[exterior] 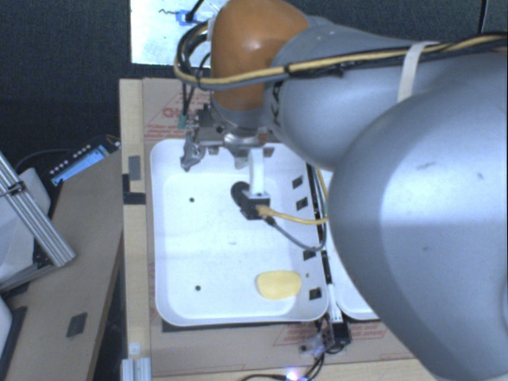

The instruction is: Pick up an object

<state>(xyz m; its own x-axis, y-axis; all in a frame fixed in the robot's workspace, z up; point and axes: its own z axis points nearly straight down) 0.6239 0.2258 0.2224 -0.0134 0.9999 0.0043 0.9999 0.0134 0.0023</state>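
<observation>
A flat yellow oval object lies near the front right corner of the left white bin. My gripper hangs at the bin's back left, below the orange band of the arm, well away from the yellow object. One finger tip shows over the bin floor; I see nothing held between the fingers. A dark part with a yellow cable hangs from the wrist over the bin's middle.
The big grey arm covers most of the right bin and the upper right of the view. A metal frame and a dark device stand to the left of the bench.
</observation>
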